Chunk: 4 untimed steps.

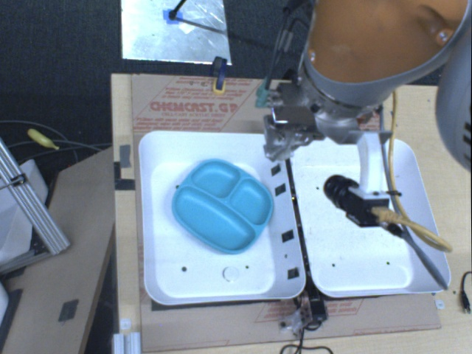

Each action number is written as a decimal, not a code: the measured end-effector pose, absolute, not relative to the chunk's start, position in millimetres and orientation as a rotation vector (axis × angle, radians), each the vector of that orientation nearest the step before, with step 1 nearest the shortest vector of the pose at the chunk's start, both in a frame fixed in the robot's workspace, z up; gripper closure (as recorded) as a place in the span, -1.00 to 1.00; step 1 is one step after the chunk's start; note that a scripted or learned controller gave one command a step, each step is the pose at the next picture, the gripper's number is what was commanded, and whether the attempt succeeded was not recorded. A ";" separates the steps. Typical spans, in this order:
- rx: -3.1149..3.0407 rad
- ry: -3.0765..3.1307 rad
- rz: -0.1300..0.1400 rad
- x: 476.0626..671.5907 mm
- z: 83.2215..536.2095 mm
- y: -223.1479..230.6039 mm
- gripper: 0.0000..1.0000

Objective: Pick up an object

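Presently the gripper (280, 142) is held over the far end of the seam between the left bin (158, 260) and the right bin (346, 260). Whether it is open or closed cannot be told, and nothing is seen in its grasp. Nearer the camera and to the view's left of it, a blue divided plate (223, 205) is laid flat in the left bin.

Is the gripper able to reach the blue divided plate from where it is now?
Probably yes: nothing covers the blue divided plate in the left bin, and the gripper is close by.
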<state>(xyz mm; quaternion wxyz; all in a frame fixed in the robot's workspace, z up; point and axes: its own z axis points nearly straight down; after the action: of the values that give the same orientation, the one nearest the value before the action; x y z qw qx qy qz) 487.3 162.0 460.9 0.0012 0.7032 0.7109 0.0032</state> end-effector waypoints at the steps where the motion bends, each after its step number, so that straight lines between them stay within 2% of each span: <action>1: 2.222 2.221 -0.001 486.5 418.1 155.4 1.00; 2: 2.223 2.212 0.012 487.1 481.7 90.2 1.00; 3: 2.214 2.231 -0.001 486.3 434.7 144.3 1.00; 4: 2.223 2.212 0.010 487.0 490.8 78.0 1.00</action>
<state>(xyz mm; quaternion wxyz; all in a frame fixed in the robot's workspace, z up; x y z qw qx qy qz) 487.0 78.0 490.8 0.0028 0.7089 0.7053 0.0033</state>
